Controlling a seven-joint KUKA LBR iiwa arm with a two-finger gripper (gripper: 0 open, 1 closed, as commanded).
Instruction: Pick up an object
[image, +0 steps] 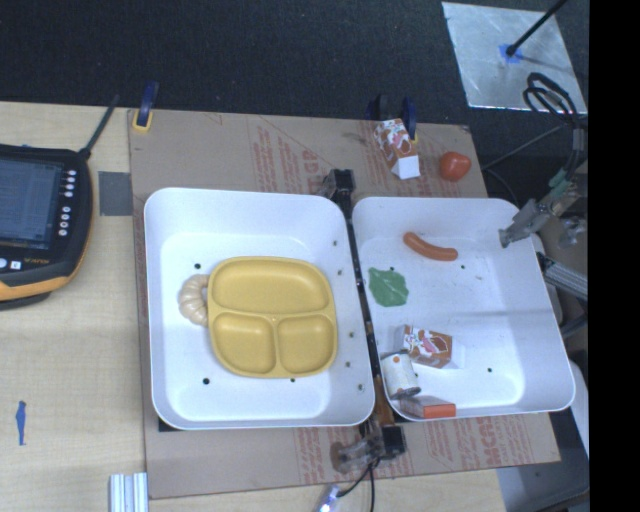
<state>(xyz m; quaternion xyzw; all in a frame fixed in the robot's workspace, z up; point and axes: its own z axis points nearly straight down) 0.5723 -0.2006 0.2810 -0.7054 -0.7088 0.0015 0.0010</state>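
Note:
The right bin (520, 330) holds a sausage (431, 246) near its back, a green leaf-shaped piece (388, 287) by its left wall, a small printed carton (428, 347), a white cylinder (401, 375) and an orange stick (437, 408) at the front edge. The gripper (520, 228) sits at the right bin's back right rim, apart from all these objects, with its tip over the rim.
The left bin (170, 300) carries a yellow divided tray (271, 315) with a beige round item (192, 298) beside it. Behind the bins lie a small carton (397, 145) and a red ball (455, 165). A tablet controller (35, 215) rests at the far left.

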